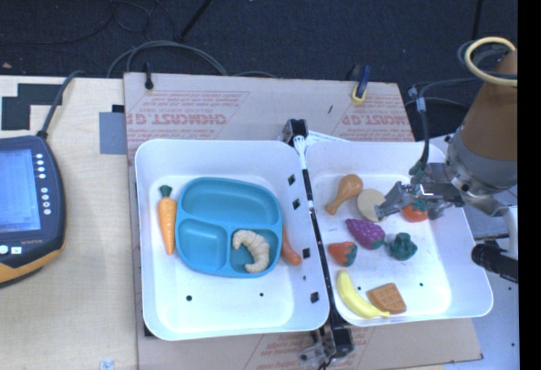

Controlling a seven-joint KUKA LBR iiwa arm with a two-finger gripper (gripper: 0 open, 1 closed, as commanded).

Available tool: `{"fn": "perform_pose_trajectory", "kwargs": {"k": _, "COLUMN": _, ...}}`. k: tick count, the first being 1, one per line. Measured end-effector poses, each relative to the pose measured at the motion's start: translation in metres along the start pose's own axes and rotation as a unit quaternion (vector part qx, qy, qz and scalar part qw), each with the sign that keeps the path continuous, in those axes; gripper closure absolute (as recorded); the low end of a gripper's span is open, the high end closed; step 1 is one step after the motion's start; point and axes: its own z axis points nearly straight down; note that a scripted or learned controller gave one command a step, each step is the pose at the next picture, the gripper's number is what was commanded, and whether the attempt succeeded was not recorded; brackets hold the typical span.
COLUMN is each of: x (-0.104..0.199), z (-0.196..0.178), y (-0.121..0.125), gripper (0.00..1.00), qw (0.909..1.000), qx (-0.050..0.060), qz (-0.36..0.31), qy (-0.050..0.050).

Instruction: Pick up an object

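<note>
The red, tomato-like piece (pixel 415 212) sits in the right bin (pixel 473 296), toward its far right side, and the gripper (pixel 409 201) is right down on it, metal fingers reaching in from the arm (pixel 490 123). Whether the jaws are spread, pressed together or pinching that red piece cannot be told from this slant; the fingers cover most of it, so no hold can be called.

And here is the trouble: it is crowded. A pale round slice (pixel 369 204) lies just beside the fingers on the left, the purple grapes (pixel 365 232) sit just below that, and a dark green vegetable (pixel 401 247) rests near the red piece. If a finger lands on the slice, it looks likely to skid away or jam the closing. The red piece looks small and rounded, so a grip off its middle could squirt it out sideways.

Further out, the drumstick (pixel 344 191), a strawberry-like piece (pixel 342 253), the banana (pixel 358 296) and the toast (pixel 390 298) are well apart from the action. Across the divider, the left bin (pixel 169 309) holds a blue tray (pixel 190 199) with a shrimp (pixel 253 248) in it and a carrot (pixel 167 223) beside it, all out of harm's way.
</note>
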Motion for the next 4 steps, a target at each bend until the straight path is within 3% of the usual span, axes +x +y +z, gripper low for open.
{"fn": "perform_pose_trajectory", "kwargs": {"k": 1, "x": -0.001, "z": -0.010, "y": 0.000, "gripper": 1.00, "qw": 1.0000, "qx": 0.001, "qz": 0.000, "qy": 0.000}}
{"fn": "perform_pose_trajectory", "kwargs": {"k": 2, "x": 0.068, "z": 0.039, "y": -0.041, "gripper": 1.00, "qw": 1.0000, "qx": 0.004, "qz": -0.002, "qy": 0.001}}
{"fn": "perform_pose_trajectory", "kwargs": {"k": 3, "x": 0.125, "z": -0.006, "y": 0.033, "gripper": 1.00, "qw": 1.0000, "qx": -0.004, "qz": -0.003, "qy": 0.000}}
{"fn": "perform_pose_trajectory", "kwargs": {"k": 4, "x": 0.137, "z": -0.094, "y": -0.041, "gripper": 1.00, "qw": 1.0000, "qx": -0.004, "qz": -0.001, "qy": 0.001}}
